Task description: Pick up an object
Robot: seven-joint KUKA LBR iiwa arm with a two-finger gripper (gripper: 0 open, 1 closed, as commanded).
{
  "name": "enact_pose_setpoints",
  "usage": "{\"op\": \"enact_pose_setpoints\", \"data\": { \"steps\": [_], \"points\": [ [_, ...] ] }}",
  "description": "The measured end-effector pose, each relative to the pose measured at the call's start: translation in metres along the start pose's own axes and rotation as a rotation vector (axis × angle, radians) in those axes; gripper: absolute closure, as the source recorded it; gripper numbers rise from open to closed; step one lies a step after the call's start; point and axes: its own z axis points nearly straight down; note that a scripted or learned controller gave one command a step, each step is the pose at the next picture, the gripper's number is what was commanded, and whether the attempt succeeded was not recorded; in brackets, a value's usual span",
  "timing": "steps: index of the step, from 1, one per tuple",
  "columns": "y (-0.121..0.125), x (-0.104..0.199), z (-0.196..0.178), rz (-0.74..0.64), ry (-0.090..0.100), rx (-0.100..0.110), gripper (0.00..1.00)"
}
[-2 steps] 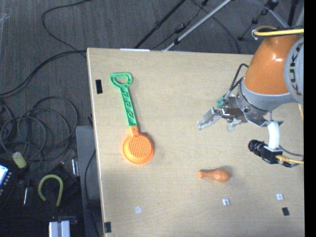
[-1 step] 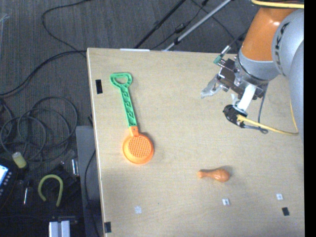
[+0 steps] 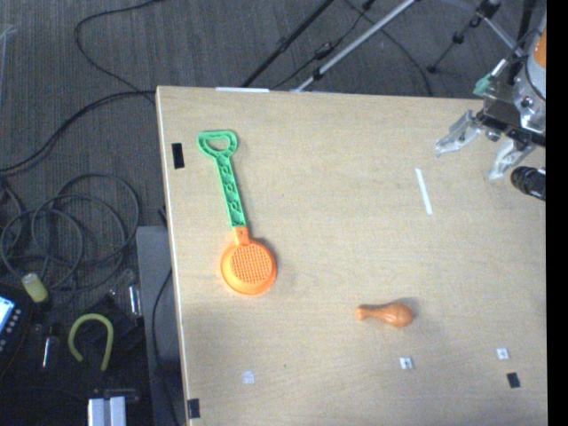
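Observation:
A toy strainer lies on the left part of the wooden bench top, with a green handle [image 3: 227, 177] and an orange mesh head [image 3: 248, 267]. An orange pear-shaped toy [image 3: 389, 313] rests lower down, right of centre. A small white stick [image 3: 424, 192] lies further up on the right. My gripper [image 3: 477, 152] hangs at the upper right edge, above the board and well away from all three objects. Its two fingers [image 3: 453, 138] are spread apart with nothing between them.
The wooden bench top [image 3: 355, 238] ends at its left edge near x 180, with cables and a yellow-green hook on the floor beyond. Tripod legs stand behind the far edge. Small black and white markers dot the board's lower right.

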Motion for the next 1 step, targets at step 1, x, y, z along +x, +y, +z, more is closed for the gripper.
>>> {"op": "enact_pose_setpoints", "data": {
  "steps": [1],
  "points": [
    [0.0001,0.0007,-0.0084,-0.001,-0.004,0.002,1.0]
  ]
}}
